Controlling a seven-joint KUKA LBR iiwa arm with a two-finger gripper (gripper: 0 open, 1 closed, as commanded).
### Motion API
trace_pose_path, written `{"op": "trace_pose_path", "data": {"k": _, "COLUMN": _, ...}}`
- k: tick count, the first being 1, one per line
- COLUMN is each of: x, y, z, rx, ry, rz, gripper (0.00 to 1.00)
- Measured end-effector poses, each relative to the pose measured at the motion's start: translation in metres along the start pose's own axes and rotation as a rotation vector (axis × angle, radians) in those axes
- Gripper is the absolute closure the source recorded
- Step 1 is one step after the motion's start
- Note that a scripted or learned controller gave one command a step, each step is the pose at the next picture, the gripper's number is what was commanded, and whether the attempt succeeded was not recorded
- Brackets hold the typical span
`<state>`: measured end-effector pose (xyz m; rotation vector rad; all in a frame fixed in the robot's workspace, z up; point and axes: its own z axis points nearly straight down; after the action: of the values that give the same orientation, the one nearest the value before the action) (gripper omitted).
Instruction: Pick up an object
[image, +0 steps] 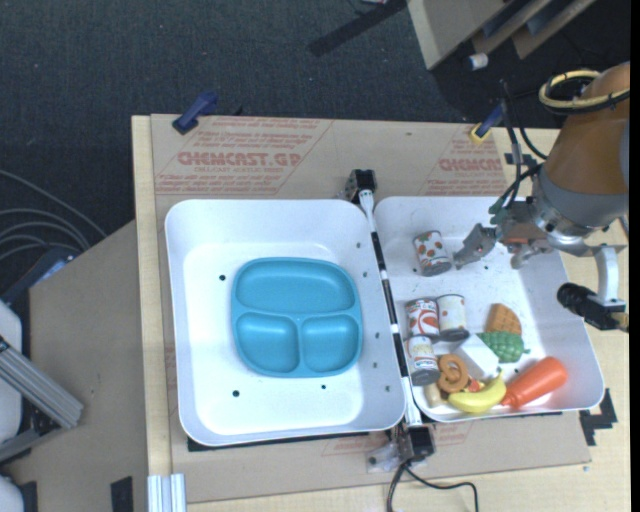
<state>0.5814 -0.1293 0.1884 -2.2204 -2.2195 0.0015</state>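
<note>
Nothing is picked yet. The thing closest to me is a small can with a red and white label, lying on its side in the far part of the right bin, a little in from the divider between the two bins. It lies apart from the rest of the clutter, with bare white floor around it.

My gripper hangs over the far half of that bin, just to the right of the can. My two fingers are spread apart, one reaching toward the can and the other on the right, and there is nothing between them. I judge I am in the approach step: hovering, open, not yet down on anything.

The next move, as I read it, calls for a shift left so the can sits between my fingers, then a descent and a close across its narrow side. Since it lies on its side, it may roll if one finger touches first.

Nearer in the same bin, the other things crowd together: two upright cans, a small jar, a pretzel, a banana, a carrot, and something green under a brown piece. They touch or nearly touch, so a clean grasp there looks harder.

The left bin holds a blue divided plate, well away from me.
</note>
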Motion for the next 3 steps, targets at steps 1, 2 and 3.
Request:
{"op": "trace_pose_path", "data": {"k": 1, "x": 0.004, "y": 0.068, "z": 0.104, "rx": -0.002, "ry": -0.001, "rz": -0.001, "gripper": 0.0}}
{"op": "trace_pose_path", "data": {"k": 2, "x": 0.004, "y": 0.069, "z": 0.093, "rx": -0.005, "ry": -0.002, "rz": -0.003, "gripper": 1.0}}
{"op": "trace_pose_path", "data": {"k": 3, "x": 0.049, "y": -0.016, "z": -0.002, "rx": 0.0, "ry": 0.001, "rz": -0.001, "gripper": 1.0}}
